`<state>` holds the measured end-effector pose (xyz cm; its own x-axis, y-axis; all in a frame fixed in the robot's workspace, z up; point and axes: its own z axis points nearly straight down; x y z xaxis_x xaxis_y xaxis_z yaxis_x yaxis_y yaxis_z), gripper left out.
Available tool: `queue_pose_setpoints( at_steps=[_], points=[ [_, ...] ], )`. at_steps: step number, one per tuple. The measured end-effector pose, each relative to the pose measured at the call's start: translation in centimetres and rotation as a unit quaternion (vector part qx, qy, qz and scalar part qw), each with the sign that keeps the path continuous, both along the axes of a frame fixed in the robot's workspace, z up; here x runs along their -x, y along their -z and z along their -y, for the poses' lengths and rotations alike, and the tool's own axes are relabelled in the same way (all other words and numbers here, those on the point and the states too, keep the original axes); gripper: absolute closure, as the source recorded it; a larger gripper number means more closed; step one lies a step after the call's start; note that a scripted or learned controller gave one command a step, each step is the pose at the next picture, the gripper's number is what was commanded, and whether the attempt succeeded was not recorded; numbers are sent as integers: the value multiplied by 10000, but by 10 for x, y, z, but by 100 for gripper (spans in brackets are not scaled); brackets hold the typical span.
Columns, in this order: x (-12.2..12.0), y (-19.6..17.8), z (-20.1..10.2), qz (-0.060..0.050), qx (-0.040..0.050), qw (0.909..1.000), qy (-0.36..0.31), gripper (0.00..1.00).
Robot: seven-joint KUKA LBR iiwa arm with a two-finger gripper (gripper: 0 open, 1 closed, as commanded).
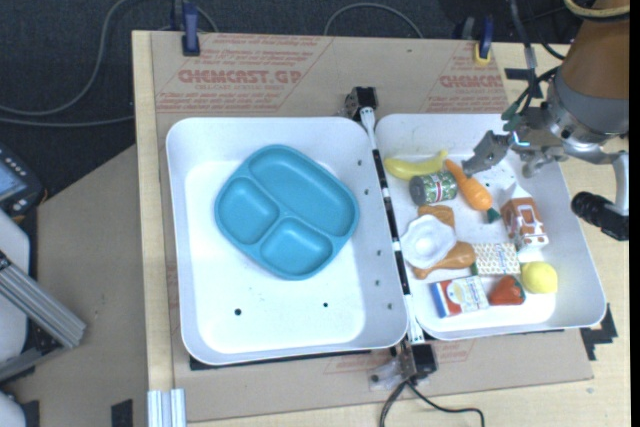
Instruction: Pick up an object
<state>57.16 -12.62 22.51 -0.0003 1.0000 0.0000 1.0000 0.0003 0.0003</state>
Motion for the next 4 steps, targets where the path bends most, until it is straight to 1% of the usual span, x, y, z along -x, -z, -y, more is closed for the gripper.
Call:
queue_pose_setpoints(
  at_steps=[1, 2, 3, 4],
  points=[
    [40, 138, 21, -77, -16, 10000, 21, 0],
    [86, 141, -22, -27, -16, 10000, -4, 0],
    [83, 130, -20, 12, 3, 10000, 7, 100],
    [83, 131, -20, 4, -1, 10000, 10, 0]
  ],
)
